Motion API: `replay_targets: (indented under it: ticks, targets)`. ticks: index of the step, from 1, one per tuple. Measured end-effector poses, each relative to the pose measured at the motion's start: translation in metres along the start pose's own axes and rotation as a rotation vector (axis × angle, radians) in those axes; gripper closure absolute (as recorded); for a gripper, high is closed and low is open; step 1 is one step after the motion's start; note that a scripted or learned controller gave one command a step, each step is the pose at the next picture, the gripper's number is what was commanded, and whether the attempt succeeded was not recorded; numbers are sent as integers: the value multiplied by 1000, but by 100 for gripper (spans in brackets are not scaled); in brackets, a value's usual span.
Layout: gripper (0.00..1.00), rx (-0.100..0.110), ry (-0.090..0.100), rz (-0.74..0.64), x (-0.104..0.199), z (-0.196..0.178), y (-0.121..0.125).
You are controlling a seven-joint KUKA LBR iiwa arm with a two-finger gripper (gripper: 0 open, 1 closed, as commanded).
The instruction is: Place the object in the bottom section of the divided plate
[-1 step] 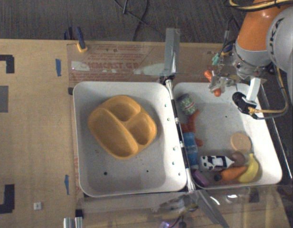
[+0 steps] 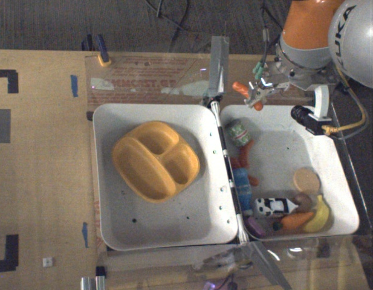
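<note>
Arm (image 2: pixel 319 23) cut off top right, jaws indistinct, divided plate (image 2: pixel 156 160) unobstructed

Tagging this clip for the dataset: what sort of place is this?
Most likely a robot lab test bench, not a kitchen. Two white bins sit on a taped cardboard top, a grey and orange arm reaches over them, and the yellow divided plate and toy food like the banana look like props.

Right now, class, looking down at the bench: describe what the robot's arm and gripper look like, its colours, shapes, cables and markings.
The arm has rounded, light grey casings with a broad orange band above the wrist, and dark lettering on the grey shell at the right. Below sits a small metal gripper with orange-red tips and a green fitting. A black part juts out beside it, and yellow and grey cables loop past.
</note>
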State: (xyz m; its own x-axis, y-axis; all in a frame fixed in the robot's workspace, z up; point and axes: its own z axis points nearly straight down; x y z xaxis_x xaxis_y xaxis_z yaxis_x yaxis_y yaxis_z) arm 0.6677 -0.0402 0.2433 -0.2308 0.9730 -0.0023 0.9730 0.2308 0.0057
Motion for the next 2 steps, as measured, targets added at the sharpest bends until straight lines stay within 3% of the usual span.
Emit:
replay_targets:
  ticks: [1, 2]
  targets:
    - [100, 5, 3, -100, 97, 58, -77]
    - [100, 2, 2, -206, 142, 42, -5]
